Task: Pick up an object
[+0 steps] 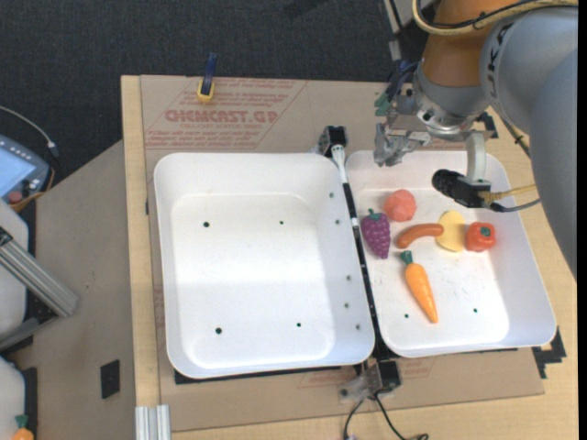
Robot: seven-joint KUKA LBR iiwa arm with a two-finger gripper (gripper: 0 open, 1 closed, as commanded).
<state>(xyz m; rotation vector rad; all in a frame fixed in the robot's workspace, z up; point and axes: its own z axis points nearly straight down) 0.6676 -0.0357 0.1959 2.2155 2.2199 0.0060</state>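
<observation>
The right bin [514,319] holds several toy foods. A pink peach [400,204] lies near the bin's far left, with purple grapes [376,233] just in front of it by the divider. A sausage [417,235], a yellow piece [451,231] and a red tomato [481,236] form a row to the right. An orange carrot [420,288] lies nearer the front. My gripper [390,152] hangs over the bin's far left corner, above and behind the peach, open with nothing between its fingers.
The left bin [174,246] sits beside the right one, separated by a black divider strip [353,236]. A black part [459,188] with a cable hangs off the arm over the right bin's far side. A yellow-blue clip [207,79] sits on the cardboard behind.
</observation>
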